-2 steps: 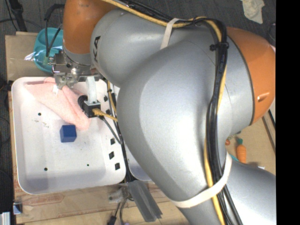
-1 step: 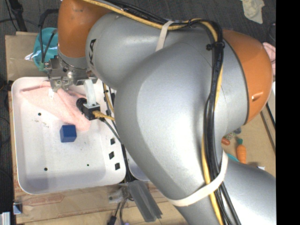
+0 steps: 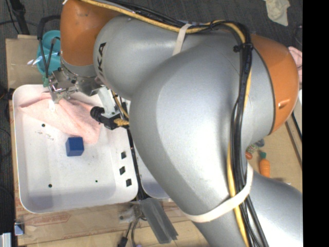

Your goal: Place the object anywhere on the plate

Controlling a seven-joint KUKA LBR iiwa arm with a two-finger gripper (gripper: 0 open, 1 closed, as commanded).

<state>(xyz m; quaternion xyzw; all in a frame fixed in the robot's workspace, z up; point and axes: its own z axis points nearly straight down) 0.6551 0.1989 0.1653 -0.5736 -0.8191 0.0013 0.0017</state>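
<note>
Arm (image 3: pixel 195 117): we are seeing it looming over both bins;
Jaws: we cannot tell their state;
Blue cube (image 3: pixel 74 146): sitting in the left bin (image 3: pixel 31 189)

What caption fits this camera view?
KUKA arm looms over the bins, gripper at the pink cloth in the left bin, blue cube nearby.

We see a blue block (image 3: pixel 74 146) lying near the middle of the left white bin (image 3: pixel 61 189). A sliver of the right bin (image 3: pixel 151 189) shows just beside it. A teal object (image 3: pixel 49 40) sits at the bench's (image 3: pixel 14 53) far left corner, past the left bin's far edge. A small orange item (image 3: pixel 264 166) lies toward the bench's right edge. A crumpled pale rag (image 3: pixel 275 6) lies on the dark floor beyond.
</note>
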